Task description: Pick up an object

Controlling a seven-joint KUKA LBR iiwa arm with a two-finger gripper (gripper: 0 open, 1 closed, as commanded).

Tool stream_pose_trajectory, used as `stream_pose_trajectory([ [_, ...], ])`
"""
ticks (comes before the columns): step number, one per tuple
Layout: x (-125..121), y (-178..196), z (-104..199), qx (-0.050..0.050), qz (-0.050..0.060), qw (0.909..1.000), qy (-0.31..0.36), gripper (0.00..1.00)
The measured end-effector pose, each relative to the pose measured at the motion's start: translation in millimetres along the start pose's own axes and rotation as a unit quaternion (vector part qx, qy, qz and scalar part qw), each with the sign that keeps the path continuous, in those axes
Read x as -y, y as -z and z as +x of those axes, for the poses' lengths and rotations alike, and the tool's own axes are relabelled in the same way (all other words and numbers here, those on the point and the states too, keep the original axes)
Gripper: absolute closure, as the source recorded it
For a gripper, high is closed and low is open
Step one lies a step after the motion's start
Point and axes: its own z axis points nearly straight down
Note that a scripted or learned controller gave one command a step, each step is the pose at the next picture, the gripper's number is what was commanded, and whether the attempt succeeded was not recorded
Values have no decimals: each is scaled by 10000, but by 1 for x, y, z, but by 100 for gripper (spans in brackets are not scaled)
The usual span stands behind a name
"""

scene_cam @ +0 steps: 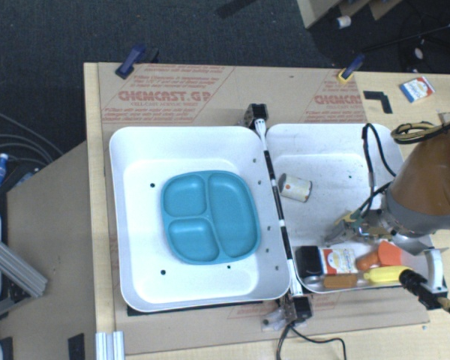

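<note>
Near edge, right bin: a brown stick-shaped piece (339,281) lies along the near wall of the right shallow white bin (322,145). A yellow elongated plastic piece (381,276) lies in line with it toward the right.
Near left corner, right bin: a black rectangular block (309,261) sits here. A white packet with red print (339,260) lies flat just beside it on the right.
Right of the packet: a small orange-red rounded piece (367,262) touches the packet's right end. An orange blocky piece (391,252) sits just beside that, above the yellow piece.
Gripper: the gripper (354,227) is low over the right bin, just behind the packet and the orange-red piece. Nothing visible is held in it. Whether it is spread or pressed together cannot be told.
Arm: the grey arm with the orange band (427,186) covers the right side of the right bin.
Left bin: a blue divided plastic plate (209,216) with three compartments lies flat in the middle of the left shallow white bin (135,201).
Far left part, right bin: a short white cylinder with an orange end (295,188) lies on its side near the wall shared with the left bin, well apart from the near cluster.
Bench, far edge: a blue clamp (130,62) sits at the far left corner of the brown board bench (180,96), and a yellow and blue clamp (350,69) sits further right.
Far right corner: a small blue and white packet (415,88).
</note>
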Motion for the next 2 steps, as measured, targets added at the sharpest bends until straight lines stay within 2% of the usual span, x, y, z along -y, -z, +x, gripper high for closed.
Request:
stream_pose_trajectory([
  [1,0,10,0,3,-10,10000,-5,100],
  [2,0,10,0,2,-9,10000,-5,0],
])
